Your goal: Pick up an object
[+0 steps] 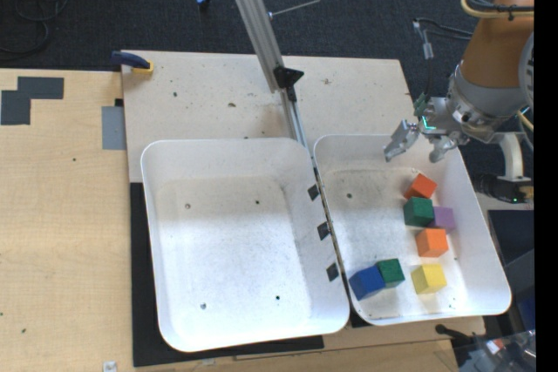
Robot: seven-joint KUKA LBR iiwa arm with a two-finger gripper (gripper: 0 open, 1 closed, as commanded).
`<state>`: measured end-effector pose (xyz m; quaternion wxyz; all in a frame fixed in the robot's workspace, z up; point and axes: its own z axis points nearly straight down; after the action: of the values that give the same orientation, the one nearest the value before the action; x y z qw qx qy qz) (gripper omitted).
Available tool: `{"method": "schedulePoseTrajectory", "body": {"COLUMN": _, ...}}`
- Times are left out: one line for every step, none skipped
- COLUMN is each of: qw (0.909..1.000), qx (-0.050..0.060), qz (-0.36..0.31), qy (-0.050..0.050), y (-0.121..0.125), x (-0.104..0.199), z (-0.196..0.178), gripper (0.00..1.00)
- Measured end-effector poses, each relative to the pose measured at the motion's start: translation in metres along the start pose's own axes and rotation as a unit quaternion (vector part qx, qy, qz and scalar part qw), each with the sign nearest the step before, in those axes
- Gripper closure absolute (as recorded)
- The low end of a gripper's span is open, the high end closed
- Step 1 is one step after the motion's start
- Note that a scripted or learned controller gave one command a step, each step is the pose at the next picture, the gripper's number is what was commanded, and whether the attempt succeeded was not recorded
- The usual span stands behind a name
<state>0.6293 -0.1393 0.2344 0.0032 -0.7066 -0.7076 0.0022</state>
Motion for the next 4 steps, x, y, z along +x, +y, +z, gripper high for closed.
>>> {"method": "schedulePoseTrajectory", "body": {"qw": 1.0, "qx": -0.002, "qz": -0.001, "qy": 0.0, "y": 0.001, "x": 0.0, "z": -0.003, "gripper": 0.0}}
{"method": "schedulePoseTrajectory", "body": {"qw": 1.0, "qx": 0.001, "qz": 0.001, "qy": 0.0, "y": -0.004, "x": -0.002, "z": 0.061, "gripper": 0.0}}
{"method": "schedulePoseTrajectory", "body": {"qw": 1.0, "qx": 0.001, "qz": 0.001, "qy": 0.0, "y": -0.013, "x": 0.003, "z": 0.123, "gripper": 0.0}}
{"method": "schedulePoseTrajectory", "body": {"qw": 1.0, "qx": -0.003, "qz": 0.002, "qy": -0.001, "y": -0.012, "x": 0.004, "z": 0.144, "gripper": 0.0}}
